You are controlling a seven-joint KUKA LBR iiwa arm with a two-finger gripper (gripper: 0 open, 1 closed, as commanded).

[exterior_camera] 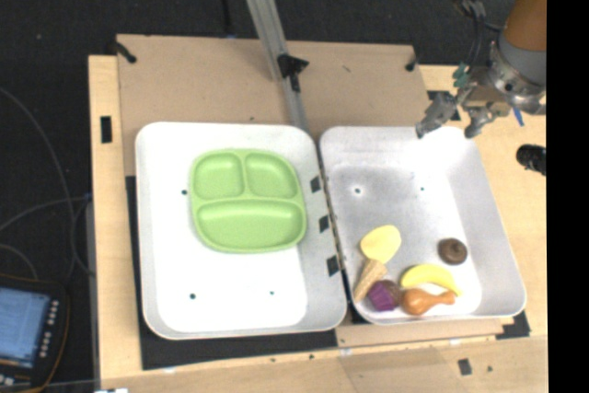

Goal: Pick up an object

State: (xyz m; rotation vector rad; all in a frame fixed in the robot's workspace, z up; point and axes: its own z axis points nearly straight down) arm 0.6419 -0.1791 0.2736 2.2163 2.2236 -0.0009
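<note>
Dark floor around a tan desk [184, 87], two white bins, right bin [414, 170] bare in its upper half, fingers [433, 120] released, gripper [453, 121] over its upper-right edge

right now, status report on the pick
Gripper open, above right bin's far corner, holding nothing. Toy food clustered at right bin's near edge. Nothing between them.

Two white bins are seen: the left bin [166, 290] and the right bin [405, 170], the latter smudged with grey. A light green divided plate [247, 201] is shown left of centre. At lower right, a pale yellow chip [380, 243], a yellow banana [431, 277], a brown doughnut [451, 250], a purple piece [383, 295] and an orange-brown drumstick [423, 299] are spotted. The counter [110, 198] is coloured tan.
</note>
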